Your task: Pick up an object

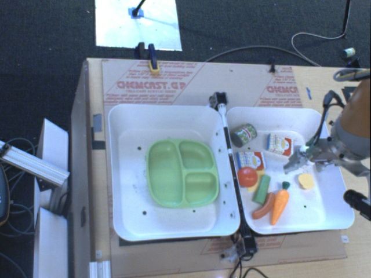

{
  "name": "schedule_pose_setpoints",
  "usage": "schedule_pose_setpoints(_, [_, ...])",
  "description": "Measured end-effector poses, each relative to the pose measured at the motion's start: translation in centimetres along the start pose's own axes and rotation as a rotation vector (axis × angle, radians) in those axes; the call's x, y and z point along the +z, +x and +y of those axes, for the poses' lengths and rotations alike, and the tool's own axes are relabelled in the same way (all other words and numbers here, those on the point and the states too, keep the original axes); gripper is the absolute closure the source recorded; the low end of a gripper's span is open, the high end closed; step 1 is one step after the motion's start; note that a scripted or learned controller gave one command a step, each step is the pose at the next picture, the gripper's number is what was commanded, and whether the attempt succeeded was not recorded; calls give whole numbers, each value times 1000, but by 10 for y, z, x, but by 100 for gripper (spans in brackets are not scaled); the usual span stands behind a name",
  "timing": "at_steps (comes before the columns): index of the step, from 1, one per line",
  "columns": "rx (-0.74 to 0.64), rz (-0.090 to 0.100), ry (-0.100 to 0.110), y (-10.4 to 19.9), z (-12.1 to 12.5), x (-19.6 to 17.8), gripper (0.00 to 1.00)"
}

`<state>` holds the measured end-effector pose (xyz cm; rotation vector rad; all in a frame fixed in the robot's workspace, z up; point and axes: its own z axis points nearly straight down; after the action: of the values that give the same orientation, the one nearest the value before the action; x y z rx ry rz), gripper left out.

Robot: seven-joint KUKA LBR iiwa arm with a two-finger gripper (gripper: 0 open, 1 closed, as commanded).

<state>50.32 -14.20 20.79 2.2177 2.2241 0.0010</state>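
Well, there are two white bins side by side on the bench. The left bin point(124, 155) has a green plate point(182, 172) in it, and the plate has three little parts. The right bin point(330, 207) has all the toy food in it.

Think of the right bin as a clock. A small can point(244, 134) lies at about 10 o'clock, near the top corner. A white and red carton point(280, 144) sits at about 12 o'clock. A little blue and white packet point(250, 160) is at 9 o'clock, and a red tomato point(247, 177) touches it just below. A green cucumber point(262, 188) is near the tomato, at about 8 o'clock. A sausage point(262, 206) and an orange carrot point(279, 205) lie close together at 6 o'clock. A yellow cheese piece point(306, 182) is at about 3 o'clock.

The grey arm comes in from the right. Its gripper point(294, 163) is low over the middle of the right bin, between the carton and the cheese piece. The carton is at its 11 o'clock and the cheese is at its 4 o'clock. I cannot tell if the gripper is open or closed. I see no food in it.
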Motion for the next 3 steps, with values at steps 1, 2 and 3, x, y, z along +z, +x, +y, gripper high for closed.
schedule_pose_setpoints(1, [1,0,2,17,42,114,0])
schedule_pose_setpoints(2, [-2,0,-1,60,109,123,0])
schedule_pose_setpoints(3, [-3,0,-1,59,109,113,100])
